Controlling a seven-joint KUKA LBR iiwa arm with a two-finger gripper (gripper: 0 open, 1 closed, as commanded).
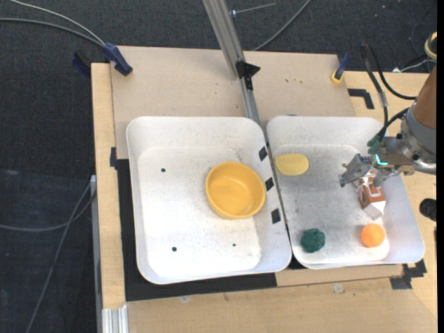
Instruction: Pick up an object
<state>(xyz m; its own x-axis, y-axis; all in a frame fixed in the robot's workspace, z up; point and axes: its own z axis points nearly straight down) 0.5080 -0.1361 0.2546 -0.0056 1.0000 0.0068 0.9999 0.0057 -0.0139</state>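
My gripper (361,177) hangs over the right part of the right bin (326,134), coming in from the right edge of the camera view. A small red and white box (372,195) sits directly below and slightly right of it, touching or nearly touching the gripper's underside. An orange ball (373,236) lies near the bin's front right corner. A dark green lumpy object (313,239) rests at the front left of that bin. A flat yellow oval (291,164) lies at its back left.
The left bin (159,151) holds a yellow bowl (236,189) close to its right wall. A grey metal pole (225,26) slants down from the top toward the gap between the bins. Cables run across the dark floor.
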